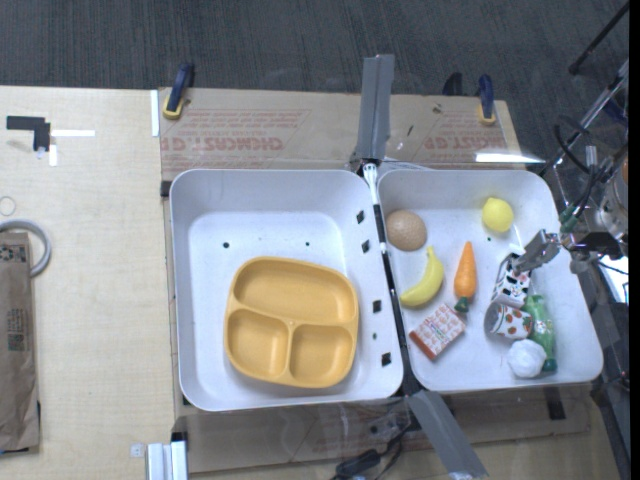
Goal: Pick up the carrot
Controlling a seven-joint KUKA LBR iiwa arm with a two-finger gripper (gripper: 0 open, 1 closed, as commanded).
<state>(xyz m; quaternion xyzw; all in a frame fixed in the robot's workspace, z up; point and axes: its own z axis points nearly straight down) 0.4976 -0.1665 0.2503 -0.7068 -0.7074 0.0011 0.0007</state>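
The carrot [465,271] is orange with a green stub at its lower end. It lies nearly upright in the middle of the right bin [470,373], between a banana [425,280] on its left and a black-and-white patterned cup [513,279] on its right. My gripper [537,250] reaches in over the bin's right rim and hangs just above the patterned cup, about a hand's width right of the carrot. Nothing shows between it and the carrot.
The right bin also holds a brown round fruit [405,230], a lemon [497,214], a red-and-white box [437,331], a small can [503,320], a green bottle [541,324] and a white ball [526,360]. A yellow divided plate [291,321] lies in the left bin [200,218].
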